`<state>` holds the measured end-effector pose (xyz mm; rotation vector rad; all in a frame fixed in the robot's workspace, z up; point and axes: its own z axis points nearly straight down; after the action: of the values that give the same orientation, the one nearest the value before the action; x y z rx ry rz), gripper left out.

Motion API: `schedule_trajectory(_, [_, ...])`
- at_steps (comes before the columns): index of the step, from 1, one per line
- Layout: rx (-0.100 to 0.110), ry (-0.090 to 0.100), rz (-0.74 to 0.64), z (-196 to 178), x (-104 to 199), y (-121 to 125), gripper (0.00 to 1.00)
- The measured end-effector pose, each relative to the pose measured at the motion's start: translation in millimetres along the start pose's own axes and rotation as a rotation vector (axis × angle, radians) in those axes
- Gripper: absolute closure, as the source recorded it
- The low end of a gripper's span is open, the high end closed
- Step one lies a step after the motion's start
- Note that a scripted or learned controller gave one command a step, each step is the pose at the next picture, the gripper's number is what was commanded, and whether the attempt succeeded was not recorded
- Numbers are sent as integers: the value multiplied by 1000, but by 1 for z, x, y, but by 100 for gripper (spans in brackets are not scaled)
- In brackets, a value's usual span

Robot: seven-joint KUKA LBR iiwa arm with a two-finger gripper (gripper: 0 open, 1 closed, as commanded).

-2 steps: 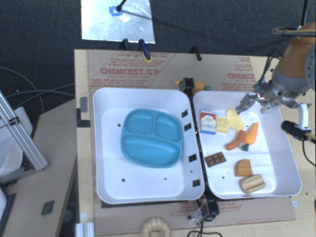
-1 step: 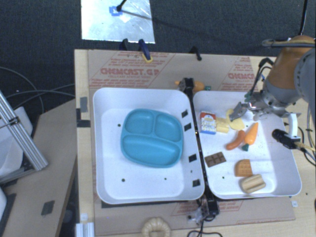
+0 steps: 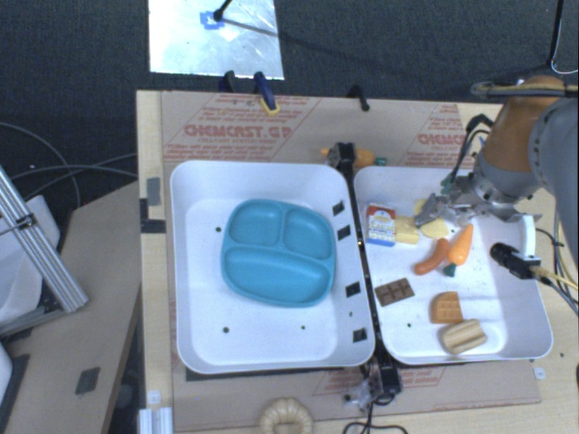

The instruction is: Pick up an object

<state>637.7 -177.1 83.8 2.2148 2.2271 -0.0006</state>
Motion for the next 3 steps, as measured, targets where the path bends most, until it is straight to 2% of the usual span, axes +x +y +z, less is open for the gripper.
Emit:
schedule_trajectory(1, [-5, -1, -2, -13, 0, 2, 100])
schedule_trajectory(2, [-9, -2, 3, -75, -8, 5, 100])
schedule_trajectory(3, [-6, -1, 1, -119, -10, 4, 100])
